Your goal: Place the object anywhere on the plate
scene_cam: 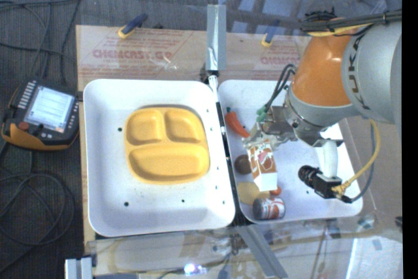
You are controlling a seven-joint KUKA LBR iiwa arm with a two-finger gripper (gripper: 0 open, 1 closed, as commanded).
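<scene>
Hovering my hand (266, 131) over the right bin; I cannot tell its opening. The carton (262, 166) is lying just beneath, the plate (168, 144) well away; crowding neighbours are risking a missed grasp.

A yellow plate (168, 144) lies flat in the left bin (104, 206), roughly at its middle. It is a rounded-square tray with three compartments: two smaller ones along the far side and one wide one across the near side. All three compartments look bare.

In the right bin (349, 209), close to the wall shared with the left bin, a small carton (262, 166) with red and white print lies on its side, its long axis running far to near. Its far end sits right under the arm's wrist, so whether anything grips it there cannot be told. It lies well apart from the plate.
</scene>
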